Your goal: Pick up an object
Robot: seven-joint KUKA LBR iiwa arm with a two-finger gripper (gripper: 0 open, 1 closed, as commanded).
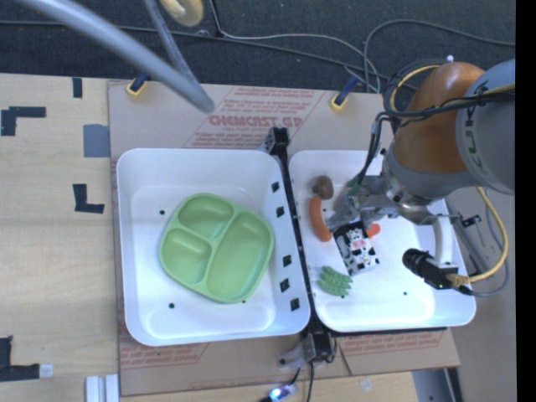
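From above, my gripper [356,239] hangs low in the right bin [419,308], close to the divider [289,216] at its nine o'clock; I cannot tell how its jaws stand. Open floor lies toward four and six o'clock. A black-and-white block [358,254] sits right under my wrist, an orange carrot [318,218] just at its ten o'clock, a brown lump [323,186] at twelve, a green leafy piece [335,281] at seven. The left bin [138,224] bears a green tray [218,247]. Both bins rest on cardboard [251,115] atop a wooden bench [50,249].
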